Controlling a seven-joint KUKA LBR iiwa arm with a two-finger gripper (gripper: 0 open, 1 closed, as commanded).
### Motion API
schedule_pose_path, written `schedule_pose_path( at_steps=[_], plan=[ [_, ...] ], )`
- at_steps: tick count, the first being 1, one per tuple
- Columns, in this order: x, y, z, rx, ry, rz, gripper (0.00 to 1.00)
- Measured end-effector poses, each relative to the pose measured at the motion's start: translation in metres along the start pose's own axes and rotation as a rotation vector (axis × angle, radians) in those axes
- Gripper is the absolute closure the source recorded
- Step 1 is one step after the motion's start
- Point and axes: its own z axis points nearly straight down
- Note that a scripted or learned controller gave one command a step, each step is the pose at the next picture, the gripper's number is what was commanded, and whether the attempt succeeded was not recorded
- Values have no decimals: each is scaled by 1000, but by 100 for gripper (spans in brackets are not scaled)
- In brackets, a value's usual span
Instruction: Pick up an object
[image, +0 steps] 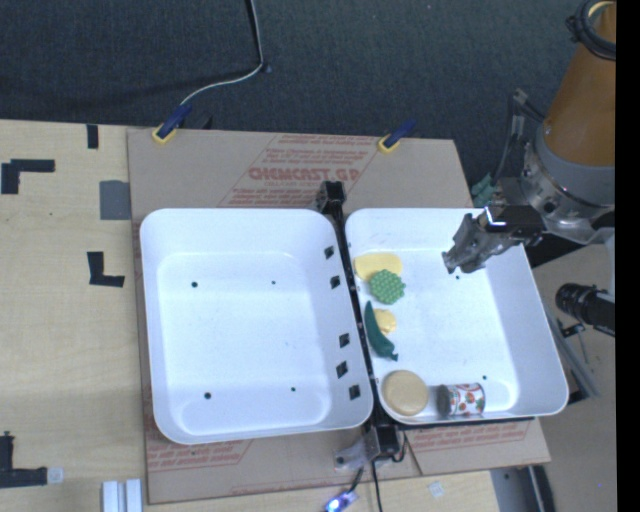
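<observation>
My gripper (462, 256) hangs over the upper right part of the right bin (500, 330), with nothing seen between its fingers. Along the bin's left side lie a yellow piece (376, 265), a green knobbly ball (387, 288), a small yellow bit (384, 320) and a dark green strip (380, 338). At the bin's front sit a tan round disc (405, 392) and a small can (461, 399) lying on its side. The gripper stands well to the right of the yellow and green items and well above the can in the picture.
The left bin (240, 320) lies beside the right one, joined by a black clip strip (345, 300). Both rest on a cardboard sheet (300, 170) held by yellow and blue clamps. A cable (255, 50) runs across the dark floor behind.
</observation>
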Motion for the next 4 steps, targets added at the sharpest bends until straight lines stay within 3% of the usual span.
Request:
schedule_pose_path(
  at_steps=[1, 2, 3, 4],
  plan=[
    [29, 9, -115, -30, -2, -1, 100],
    [53, -9, -132, -21, -3, 2, 100],
    [52, -9, -131, -18, -3, 3, 0],
    [52, -9, -141, -19, -4, 2, 100]
  ],
)
